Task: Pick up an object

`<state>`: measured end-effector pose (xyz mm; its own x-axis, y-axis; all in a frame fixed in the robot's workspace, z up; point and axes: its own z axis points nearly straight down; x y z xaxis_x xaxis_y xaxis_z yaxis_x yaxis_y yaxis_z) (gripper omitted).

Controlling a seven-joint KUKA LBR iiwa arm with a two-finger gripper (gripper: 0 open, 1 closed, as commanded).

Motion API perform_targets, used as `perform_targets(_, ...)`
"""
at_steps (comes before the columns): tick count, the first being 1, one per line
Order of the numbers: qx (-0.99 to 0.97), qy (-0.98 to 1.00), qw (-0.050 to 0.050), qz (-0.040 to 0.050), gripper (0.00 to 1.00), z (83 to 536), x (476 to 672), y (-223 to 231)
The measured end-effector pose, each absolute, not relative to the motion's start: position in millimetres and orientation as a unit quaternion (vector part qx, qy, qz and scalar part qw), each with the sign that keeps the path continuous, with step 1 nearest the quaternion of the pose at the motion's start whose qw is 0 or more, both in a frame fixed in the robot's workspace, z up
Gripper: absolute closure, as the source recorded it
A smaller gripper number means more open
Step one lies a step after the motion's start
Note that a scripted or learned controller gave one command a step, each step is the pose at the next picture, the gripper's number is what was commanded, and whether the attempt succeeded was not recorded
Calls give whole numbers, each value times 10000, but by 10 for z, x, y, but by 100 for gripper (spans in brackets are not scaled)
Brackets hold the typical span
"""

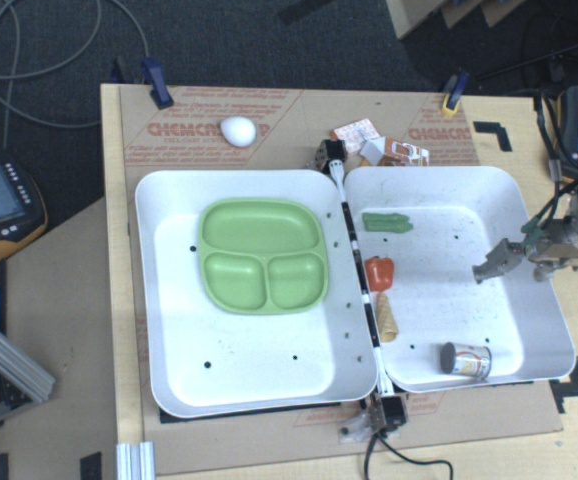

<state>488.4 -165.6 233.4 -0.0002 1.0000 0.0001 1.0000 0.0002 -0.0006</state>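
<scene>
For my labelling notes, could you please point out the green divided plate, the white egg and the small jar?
green divided plate (263, 226): camera view, top compartment.
white egg (238, 130): camera view, centre.
small jar (466, 359): camera view, body.

Pale green divided plate (263, 255) in a white bin (169, 368); darker green piece (386, 223), red-orange item (379, 273)

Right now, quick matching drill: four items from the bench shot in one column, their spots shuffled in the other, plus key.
Things:
1. green divided plate
2. white ball
3. small jar
4. green flat piece

Places:
A. on the cardboard above the left bin
B. right bin, upper left part
C. left bin
D. right bin, near its lower edge

Pairs: 1-C, 2-A, 3-D, 4-B
</scene>
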Motion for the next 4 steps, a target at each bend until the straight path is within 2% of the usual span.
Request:
perform_targets(1,-7069,-7073,9,2,0,1920,4790,-1049)
perform_targets(2,-7076,-7066,-10,5,0,1598,5739,-2248)
perform_targets(3,-7072,-7070,8,3,0,841,4785,-1951)
perform_targets(4,-7066,-7076,-5,-5,0,1287,5681,-1446)
